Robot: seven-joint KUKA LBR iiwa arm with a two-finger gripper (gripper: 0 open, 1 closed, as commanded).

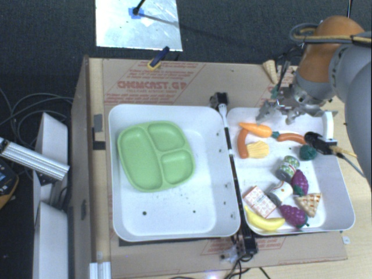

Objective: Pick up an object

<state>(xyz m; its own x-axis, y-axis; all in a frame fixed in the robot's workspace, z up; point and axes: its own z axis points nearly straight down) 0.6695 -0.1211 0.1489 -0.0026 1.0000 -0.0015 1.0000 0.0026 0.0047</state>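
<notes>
My gripper (276,114) hangs over the far edge of the right bin (340,182), its two grey fingers spread apart with nothing between them. Just below it lies an orange carrot (256,129). A second orange piece (241,145) and a yellow chunk (258,150) sit under the carrot. To the right is an orange-red pepper (289,136), then a dark green item (308,152). Further toward the front lie a small can (287,168), a purple fruit (300,182), a pizza slice (310,203), purple grapes (293,215), a banana (264,222) and a red-and-white box (258,201).
The left bin (131,214) holds a green divided plate (156,154). A black divider (230,161) runs between the bins. The arm's grey and orange body (334,45) looms over the bench's far right corner. A silver sheet (138,16) lies on the floor behind.
</notes>
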